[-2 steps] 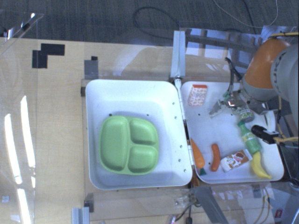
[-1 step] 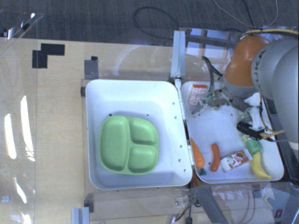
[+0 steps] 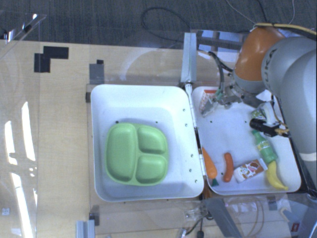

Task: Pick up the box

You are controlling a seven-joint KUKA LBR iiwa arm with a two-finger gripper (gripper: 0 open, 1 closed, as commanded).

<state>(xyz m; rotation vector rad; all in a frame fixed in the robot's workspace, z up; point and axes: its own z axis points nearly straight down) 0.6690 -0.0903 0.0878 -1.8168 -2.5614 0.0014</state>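
A green divided tray (image 3: 137,153) fills the middle of the left bin (image 3: 99,133), white floor open round it. Right of that tray, past the shared rim, a carrot (image 3: 210,165) and sausage (image 3: 228,167) lie in the right bin (image 3: 218,133) — then the box (image 3: 249,171), its print too small to read, with a green bottle (image 3: 264,148) and a banana (image 3: 274,176) beyond. The tool (image 3: 214,103) sits at that bin's far-left corner — whether it is open I cannot tell.

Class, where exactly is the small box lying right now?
The box lies in the right bin, near its front edge, between the sausage on its left and the banana on its right.
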